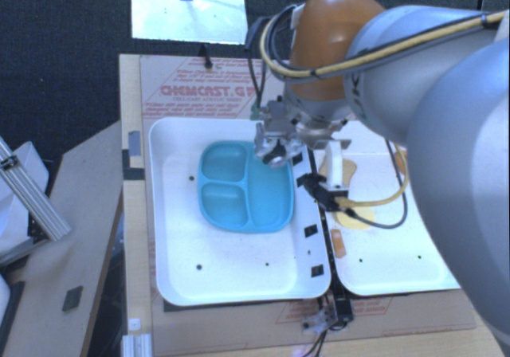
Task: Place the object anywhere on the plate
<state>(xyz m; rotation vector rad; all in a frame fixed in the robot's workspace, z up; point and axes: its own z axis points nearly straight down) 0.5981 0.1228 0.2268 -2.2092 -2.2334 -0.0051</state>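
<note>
A shallow white left bin (pixel 171 268) held a light-blue divided plastic plate (pixel 243 188). At the plate's two o'clock rim hovered the grey metal gripper (pixel 273 152); whether its jaws were open could not be told. The object to place could not be identified.
</note>
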